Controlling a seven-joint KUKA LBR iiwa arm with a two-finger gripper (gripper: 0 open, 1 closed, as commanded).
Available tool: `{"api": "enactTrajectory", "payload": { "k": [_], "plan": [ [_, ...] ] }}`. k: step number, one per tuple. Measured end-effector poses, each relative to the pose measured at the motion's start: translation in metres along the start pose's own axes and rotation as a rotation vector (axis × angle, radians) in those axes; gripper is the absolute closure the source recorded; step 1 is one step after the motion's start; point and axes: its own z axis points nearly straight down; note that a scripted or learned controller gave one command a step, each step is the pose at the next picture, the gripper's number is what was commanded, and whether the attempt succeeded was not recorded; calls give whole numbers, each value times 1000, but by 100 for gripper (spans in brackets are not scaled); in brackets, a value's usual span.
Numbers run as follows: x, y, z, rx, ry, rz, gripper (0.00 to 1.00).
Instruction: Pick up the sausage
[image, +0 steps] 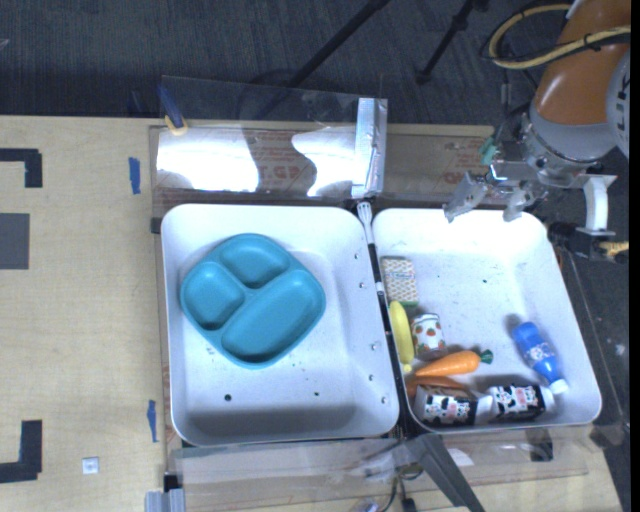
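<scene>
Cow-patterned bottles (452, 406) crowd what seems the sausage (446, 382), tucked under the carrot (448, 364). It is probably light and slippery, best pinched mid-length. The gripper (488, 200) hangs spread and empty.

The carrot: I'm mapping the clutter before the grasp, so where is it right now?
The carrot lies in the right bin, near its front-left corner, right of the banana and just behind the cow-patterned bottles.

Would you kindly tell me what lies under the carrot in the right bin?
A reddish-brown thing, perhaps the sausage, pokes out beneath the carrot, above the cow-print bottles. The carrot covers most of it, so its shape stays hidden.
</scene>
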Motion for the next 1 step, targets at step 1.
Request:
{"api": "enactTrajectory", "payload": {
  "k": [1],
  "plan": [
    [44, 21, -138, -2, -1, 497, 0]
  ]
}}
